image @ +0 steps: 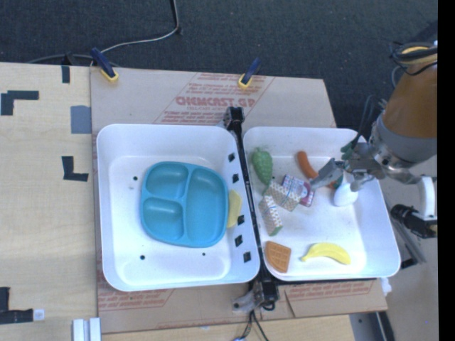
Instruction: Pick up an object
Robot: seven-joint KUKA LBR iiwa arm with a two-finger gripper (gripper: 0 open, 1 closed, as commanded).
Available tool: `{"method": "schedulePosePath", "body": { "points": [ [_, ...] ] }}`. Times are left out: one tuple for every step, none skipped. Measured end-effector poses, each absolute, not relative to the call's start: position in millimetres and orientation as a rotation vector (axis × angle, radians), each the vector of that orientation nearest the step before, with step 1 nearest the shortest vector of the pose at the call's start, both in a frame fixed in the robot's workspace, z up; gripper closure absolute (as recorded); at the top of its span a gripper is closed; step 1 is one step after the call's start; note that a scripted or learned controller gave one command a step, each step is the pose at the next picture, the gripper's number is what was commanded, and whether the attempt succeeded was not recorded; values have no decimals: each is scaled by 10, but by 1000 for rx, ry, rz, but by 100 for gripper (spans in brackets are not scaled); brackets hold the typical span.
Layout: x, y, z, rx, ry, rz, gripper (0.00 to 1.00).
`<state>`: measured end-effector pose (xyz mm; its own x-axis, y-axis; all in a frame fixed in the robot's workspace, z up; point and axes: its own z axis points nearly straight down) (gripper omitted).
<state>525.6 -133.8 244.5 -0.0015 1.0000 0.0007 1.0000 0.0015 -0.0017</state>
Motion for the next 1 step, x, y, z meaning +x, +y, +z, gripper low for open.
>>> {"method": "schedulePosePath", "body": {
  "points": [
    [5687, -1735, 1743, -2220, -2220, 3, 0]
  ]
}}
